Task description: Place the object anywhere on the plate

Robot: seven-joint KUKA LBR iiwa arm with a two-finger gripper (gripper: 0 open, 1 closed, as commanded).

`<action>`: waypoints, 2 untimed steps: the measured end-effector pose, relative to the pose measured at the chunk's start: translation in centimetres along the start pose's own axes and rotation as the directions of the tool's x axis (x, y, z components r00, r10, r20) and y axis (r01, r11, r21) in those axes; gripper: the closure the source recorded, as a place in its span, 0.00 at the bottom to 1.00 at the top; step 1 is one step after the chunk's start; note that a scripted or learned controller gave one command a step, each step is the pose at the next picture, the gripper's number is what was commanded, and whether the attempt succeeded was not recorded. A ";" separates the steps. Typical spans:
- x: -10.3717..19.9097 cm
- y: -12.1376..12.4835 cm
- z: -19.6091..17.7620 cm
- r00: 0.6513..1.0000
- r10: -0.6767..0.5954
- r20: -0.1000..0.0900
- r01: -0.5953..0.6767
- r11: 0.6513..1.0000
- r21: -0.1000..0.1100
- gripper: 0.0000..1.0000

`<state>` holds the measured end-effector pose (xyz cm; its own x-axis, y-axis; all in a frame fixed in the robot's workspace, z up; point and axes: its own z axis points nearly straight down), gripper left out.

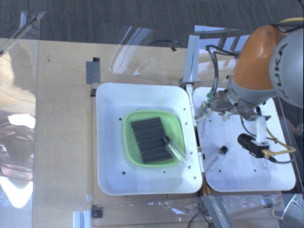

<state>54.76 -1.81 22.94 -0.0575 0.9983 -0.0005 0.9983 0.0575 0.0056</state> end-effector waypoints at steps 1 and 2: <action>0.2 -1.4 0.7 0.998 0.066 -0.001 -0.066 0.998 0.002 0.00; -1.9 -1.9 1.7 0.993 0.122 -0.001 -0.122 0.993 0.000 0.00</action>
